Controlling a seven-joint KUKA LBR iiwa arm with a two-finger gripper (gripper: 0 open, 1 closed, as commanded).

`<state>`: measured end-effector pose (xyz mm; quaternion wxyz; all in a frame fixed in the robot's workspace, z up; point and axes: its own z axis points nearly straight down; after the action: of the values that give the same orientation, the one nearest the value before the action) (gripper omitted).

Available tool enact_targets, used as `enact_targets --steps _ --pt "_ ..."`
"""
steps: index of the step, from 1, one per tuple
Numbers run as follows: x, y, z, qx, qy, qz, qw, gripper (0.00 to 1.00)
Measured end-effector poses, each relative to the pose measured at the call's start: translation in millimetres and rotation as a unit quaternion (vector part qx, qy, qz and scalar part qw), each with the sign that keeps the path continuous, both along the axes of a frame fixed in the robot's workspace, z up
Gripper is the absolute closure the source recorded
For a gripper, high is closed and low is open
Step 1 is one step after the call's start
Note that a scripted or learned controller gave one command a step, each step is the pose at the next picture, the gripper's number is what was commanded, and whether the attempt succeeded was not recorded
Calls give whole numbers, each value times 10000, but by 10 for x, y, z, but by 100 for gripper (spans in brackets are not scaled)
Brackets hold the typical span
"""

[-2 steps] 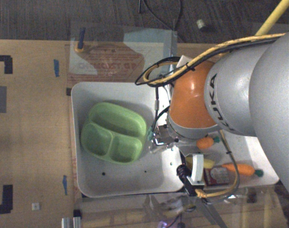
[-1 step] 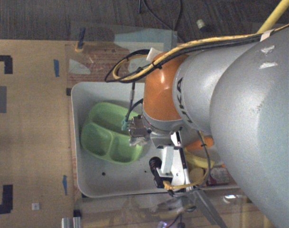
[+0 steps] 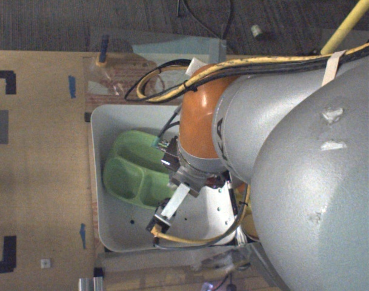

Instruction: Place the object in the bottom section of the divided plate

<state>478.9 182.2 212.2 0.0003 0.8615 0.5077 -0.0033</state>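
The green divided plate lies in the left part of a white bin which stands on the brown table. The plate has one large section on its far side and two smaller sections on its near side. The grey arm, with its orange band, reaches in from the right and covers the right edge of the plate. The hand is low over this right edge, just beside the large section. The wrist hides it from above, so I cannot tell if the hand is released, clenched or grasping something.
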Motion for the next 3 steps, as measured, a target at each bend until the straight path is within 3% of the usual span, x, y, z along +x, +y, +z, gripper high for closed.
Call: enact_targets --steps 1,2,3 --pt "614 329 213 -3 -5 -653 9979 100" --pt "-12 220 -349 4 17 -78 10000 100" --pt "122 -339 -507 5 15 -599 9982 100"
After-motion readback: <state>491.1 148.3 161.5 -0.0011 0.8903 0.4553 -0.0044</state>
